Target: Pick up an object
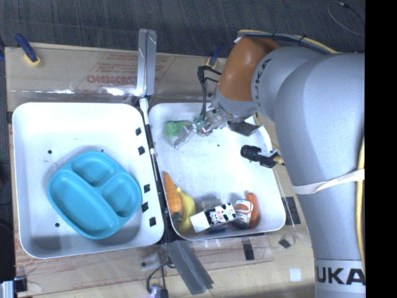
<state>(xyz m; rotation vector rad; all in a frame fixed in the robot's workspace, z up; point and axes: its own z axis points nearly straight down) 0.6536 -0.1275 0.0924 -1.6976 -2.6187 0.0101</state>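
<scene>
While the grey arm leans in from the right, its tool sits low at the far end of the right bin.

Looking down from the one camera, the tool hangs right beside a small green object near the bin's back wall, close enough to seem touching, though whether its fingers are parted or pinched on anything I cannot tell. At the bin's near edge lies a row of things: an orange carrot-like piece, a yellow one, a patterned black-and-white box and a red-and-white item. Over in the left bin, a blue divided tray rests alone. Both bins sit side by side on the table.
</scene>
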